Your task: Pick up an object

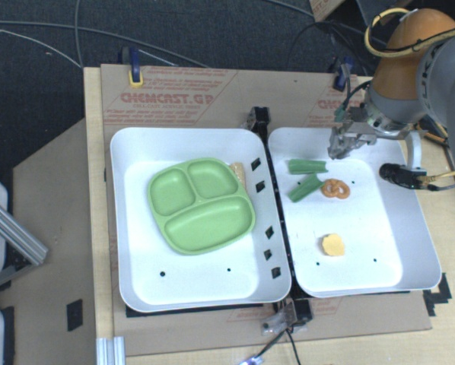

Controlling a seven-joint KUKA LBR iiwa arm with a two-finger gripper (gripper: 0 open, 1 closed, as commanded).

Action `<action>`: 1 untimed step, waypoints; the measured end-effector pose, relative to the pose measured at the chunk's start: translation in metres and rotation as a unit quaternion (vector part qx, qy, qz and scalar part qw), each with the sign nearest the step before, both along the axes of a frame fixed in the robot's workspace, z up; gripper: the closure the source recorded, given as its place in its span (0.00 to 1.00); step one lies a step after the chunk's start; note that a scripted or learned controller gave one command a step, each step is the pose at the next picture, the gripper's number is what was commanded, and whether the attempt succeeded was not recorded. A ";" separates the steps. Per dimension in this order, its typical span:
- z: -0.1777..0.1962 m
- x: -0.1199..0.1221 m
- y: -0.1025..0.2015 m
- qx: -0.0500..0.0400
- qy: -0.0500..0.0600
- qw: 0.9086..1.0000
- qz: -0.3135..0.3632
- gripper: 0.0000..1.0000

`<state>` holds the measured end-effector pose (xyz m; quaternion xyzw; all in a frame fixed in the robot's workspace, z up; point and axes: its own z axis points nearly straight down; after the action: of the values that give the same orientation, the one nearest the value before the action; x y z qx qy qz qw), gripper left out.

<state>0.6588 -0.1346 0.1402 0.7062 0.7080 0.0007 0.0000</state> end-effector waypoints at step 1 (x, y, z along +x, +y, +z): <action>0.048 -0.006 0.002 -0.001 -0.003 1.000 -0.001 1.00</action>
<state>0.6527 -0.1331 0.1882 0.7066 0.7076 0.0019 0.0024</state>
